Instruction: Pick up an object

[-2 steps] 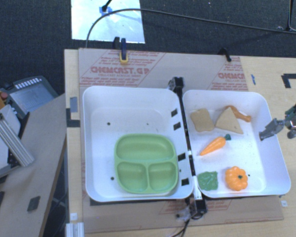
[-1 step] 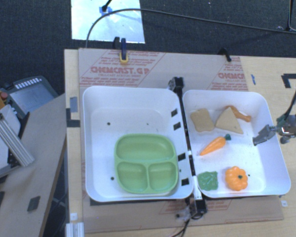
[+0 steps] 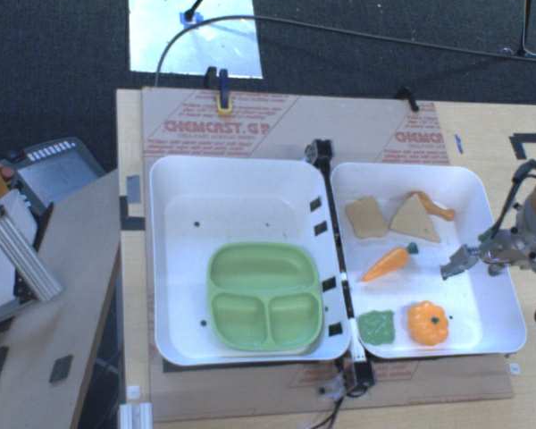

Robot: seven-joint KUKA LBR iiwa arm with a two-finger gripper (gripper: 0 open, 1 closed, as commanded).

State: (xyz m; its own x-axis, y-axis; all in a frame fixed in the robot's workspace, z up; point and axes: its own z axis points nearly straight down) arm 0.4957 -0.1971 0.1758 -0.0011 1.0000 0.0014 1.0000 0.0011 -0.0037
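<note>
The right bin (image 3: pixel 496 231) holds several toy foods. A tan toast slice (image 3: pixel 367 217) lies at its back left, with a beige wedge (image 3: pixel 415 222) beside it and a curved orange piece (image 3: pixel 435 207) behind the wedge. A carrot (image 3: pixel 386 264) lies in the middle. At the front are a green leafy piece (image 3: pixel 375 326) and an orange pumpkin (image 3: pixel 428 323). My gripper (image 3: pixel 457 264) hangs over the right part of this bin, right of the carrot and above the pumpkin. I see nothing held in it.
The left bin (image 3: pixel 183 204) holds a green divided plate (image 3: pixel 264 295) at its front right. A black divider strip (image 3: pixel 332 239) runs between the bins. Cardboard lies under both bins, and a grey device (image 3: pixel 58 172) sits off the bench at left.
</note>
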